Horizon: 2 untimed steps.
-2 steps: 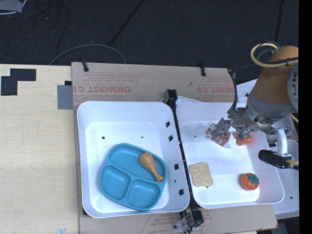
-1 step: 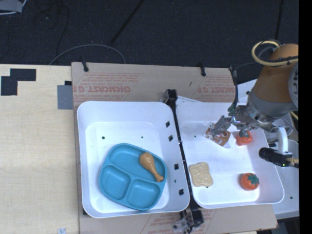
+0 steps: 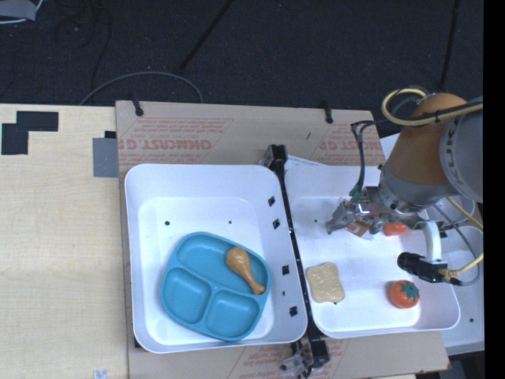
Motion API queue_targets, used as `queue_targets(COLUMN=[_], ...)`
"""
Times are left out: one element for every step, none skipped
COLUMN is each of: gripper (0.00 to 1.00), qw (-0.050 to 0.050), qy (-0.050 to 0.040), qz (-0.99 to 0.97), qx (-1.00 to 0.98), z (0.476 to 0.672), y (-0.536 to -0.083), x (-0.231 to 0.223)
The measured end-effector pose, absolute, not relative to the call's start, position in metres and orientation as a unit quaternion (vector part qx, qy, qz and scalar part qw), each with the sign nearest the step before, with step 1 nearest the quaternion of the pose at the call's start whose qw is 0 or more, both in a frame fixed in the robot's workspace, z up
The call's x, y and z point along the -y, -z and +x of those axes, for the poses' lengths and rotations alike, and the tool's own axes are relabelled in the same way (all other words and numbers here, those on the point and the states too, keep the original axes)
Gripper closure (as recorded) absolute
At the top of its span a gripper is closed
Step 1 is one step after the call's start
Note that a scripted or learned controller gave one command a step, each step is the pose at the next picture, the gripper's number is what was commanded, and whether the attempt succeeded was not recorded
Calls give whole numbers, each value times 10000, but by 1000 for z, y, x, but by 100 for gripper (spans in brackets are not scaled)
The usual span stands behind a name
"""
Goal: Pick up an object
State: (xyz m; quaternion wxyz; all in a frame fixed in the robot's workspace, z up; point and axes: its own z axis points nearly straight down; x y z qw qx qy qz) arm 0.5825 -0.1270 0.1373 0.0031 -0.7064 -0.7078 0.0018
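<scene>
Small red-orange object (image 3: 395,228) in the right bin (image 3: 450,322), near its far right side, just beside the gripper (image 3: 353,218) and partly tucked under the wrist hardware. Too small and too covered to name more closely.

Gripper low over the right bin's far half, pointing toward the divider between the bins. Whether clenched, released or grasping anything: cannot tell, with metal parts and a dark brownish patch crowded together there. Above it, grey arm (image 3: 465,152) with orange band (image 3: 418,144), reaching in from the right, cables looped around.

Also in the right bin: toy tomato (image 3: 403,293), red with a green top, at the near right corner, well apart from the gripper; beige cracker-like piece (image 3: 325,282) lying flat at the near left, close to the divider.

In the left bin (image 3: 150,188): blue divided plate (image 3: 197,302) toward the near side, toy chicken drumstick (image 3: 245,268) lying across its far right compartment, thick end away from the near edge.

Both bins side by side on a cardboard sheet (image 3: 205,136) atop the bench.
</scene>
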Motion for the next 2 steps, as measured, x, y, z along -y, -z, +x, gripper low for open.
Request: queue_targets(gripper=[0, 100], qw=[21, 19], qy=[-13, -11], qz=[-7072, -7082], qx=[7070, 7060], z=[582, 582], y=[-85, -97], x=[126, 127])
